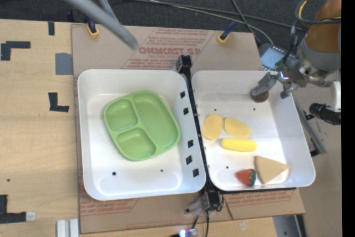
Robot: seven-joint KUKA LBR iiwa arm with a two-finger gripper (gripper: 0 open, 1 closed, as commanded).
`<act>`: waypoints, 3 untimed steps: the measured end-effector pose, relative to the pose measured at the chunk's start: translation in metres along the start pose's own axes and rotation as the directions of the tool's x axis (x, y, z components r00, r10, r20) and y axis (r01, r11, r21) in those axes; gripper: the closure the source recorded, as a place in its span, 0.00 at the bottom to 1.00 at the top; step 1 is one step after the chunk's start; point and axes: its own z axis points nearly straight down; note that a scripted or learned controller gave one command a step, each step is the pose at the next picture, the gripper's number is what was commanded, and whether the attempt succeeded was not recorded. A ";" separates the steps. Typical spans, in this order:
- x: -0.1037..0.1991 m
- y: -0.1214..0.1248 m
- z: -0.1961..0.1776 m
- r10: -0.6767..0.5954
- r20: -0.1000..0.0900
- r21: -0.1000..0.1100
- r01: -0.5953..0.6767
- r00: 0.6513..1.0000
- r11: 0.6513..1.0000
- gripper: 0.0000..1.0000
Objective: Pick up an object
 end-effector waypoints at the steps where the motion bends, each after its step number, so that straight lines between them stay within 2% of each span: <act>1: 0.001 0.003 0.044 0.000 0.000 0.000 0.000 1.000 1.000 0.00; 2: -0.007 -0.003 0.095 0.001 0.000 0.001 -0.001 1.000 1.000 0.00; 3: -0.007 -0.002 0.082 0.000 0.001 -0.003 0.000 1.000 1.000 1.00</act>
